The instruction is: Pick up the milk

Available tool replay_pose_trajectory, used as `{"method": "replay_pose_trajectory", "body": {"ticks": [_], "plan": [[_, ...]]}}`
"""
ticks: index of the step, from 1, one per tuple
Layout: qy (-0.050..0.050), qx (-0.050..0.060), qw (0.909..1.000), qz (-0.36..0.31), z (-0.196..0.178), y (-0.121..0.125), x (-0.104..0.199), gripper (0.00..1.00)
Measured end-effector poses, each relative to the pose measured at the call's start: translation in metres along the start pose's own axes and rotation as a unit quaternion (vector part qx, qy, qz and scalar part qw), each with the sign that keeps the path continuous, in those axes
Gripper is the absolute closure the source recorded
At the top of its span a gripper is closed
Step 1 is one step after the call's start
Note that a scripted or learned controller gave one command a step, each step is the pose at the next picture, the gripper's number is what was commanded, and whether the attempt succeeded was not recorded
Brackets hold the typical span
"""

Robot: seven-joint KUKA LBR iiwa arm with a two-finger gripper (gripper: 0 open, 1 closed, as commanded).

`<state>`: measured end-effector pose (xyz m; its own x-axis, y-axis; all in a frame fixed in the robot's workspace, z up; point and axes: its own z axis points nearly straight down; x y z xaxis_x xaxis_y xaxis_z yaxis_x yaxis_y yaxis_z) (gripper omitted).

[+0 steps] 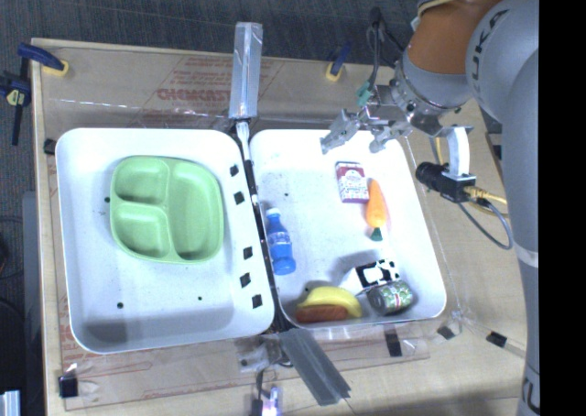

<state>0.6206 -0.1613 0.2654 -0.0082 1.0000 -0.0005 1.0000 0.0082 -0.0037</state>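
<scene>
Milk (351, 181) lies flat in the right bin (417, 222), near its far wall, with a carrot (376, 207) touching it on the right. Nearer are a blue bottle (278, 242), a banana (331, 298), an apple (320, 313) and a can (391, 297). The left bin (82, 249) holds a green tray (168, 209). Jaws of the gripper (359, 134) hang wide and empty above the far rim, just beyond the milk.

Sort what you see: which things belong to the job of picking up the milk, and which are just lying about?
Belongs to the job:
milk carton
tool, open above the right bin

Just lying about:
carrot
blue bottle
banana
green divided plate
</scene>
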Motion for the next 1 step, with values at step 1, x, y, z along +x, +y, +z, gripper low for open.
{"method": "replay_pose_trajectory", "body": {"ticks": [1], "plan": [[0.0, 0.001, 0.9995, 0.031, 0.0692, -0.0028, 0.0872, 0.0]]}}
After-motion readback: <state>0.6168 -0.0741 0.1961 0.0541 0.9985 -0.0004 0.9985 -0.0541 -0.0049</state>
